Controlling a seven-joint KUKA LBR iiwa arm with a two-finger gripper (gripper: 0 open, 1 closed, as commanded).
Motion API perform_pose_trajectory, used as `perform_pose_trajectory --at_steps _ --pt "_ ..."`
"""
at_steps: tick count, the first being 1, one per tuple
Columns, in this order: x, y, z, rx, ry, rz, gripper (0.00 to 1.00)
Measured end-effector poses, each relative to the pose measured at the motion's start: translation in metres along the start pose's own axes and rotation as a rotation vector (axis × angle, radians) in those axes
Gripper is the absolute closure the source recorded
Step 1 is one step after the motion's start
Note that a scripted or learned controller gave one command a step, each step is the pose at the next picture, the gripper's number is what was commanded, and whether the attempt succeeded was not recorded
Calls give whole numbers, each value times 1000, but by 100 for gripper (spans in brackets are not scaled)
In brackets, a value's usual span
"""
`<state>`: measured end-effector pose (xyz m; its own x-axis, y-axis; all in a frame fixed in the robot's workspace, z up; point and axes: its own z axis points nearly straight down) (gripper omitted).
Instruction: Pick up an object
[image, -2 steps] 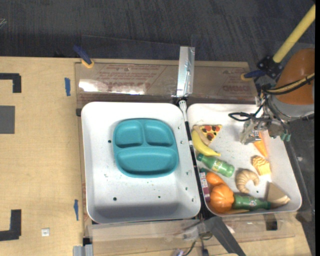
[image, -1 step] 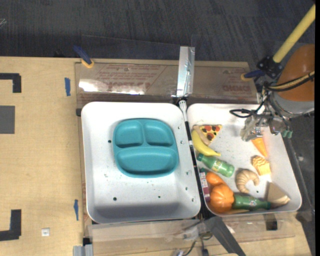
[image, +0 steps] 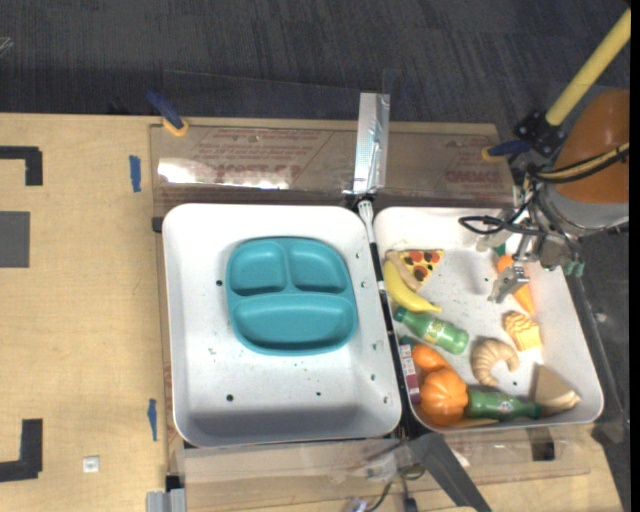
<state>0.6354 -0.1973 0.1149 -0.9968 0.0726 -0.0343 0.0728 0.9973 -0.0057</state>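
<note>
Counter (image: 80, 300): light wood surface with black angular markings near its left edge and blue tape tabs (image: 135, 172) near the bins. Two shallow white bins rest directly on it, side by side and touching along a central seam. Left bin (image: 200, 400) sits toward the counter's middle; right bin (image: 580, 340) toward its right edge. Clear plastic sheeting (image: 250, 155) lies along the far edge behind both bins
</note>
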Motion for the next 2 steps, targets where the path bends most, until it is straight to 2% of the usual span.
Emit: perform_pose_trajectory --at_steps 1,2 --pt "-11 -24 27 -4 23 11 0" --pt "3 -25 27 -4 28 94 0"
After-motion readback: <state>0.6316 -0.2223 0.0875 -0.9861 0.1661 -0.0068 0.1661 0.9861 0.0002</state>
